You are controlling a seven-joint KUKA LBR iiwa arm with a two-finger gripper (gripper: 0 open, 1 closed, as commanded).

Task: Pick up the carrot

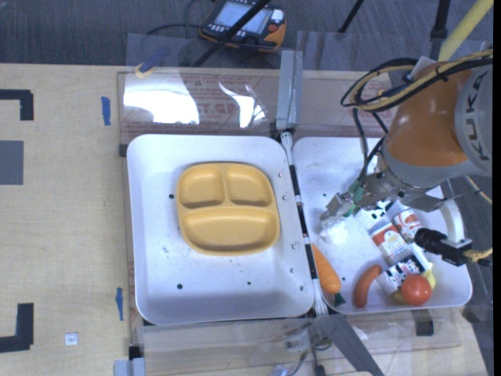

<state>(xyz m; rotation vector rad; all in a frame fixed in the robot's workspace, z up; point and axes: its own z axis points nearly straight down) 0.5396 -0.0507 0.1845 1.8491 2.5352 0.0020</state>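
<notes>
Camera view: tapered, smooth orange carrot (pixel 326 268) lying against the right bin's (pixel 458 296) left wall. Metallic gripper (pixel 338 207) above the bin floor, apart from it; finger state cannot be told. Glossy yellow divided plate (pixel 228 207) in the left bin (pixel 149 233).

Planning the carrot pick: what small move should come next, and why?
Probably shift the pincer toward the near left corner of the right bin, since the carrot lies there against the wall, apart from the pincer, nothing between its fingers.
</notes>
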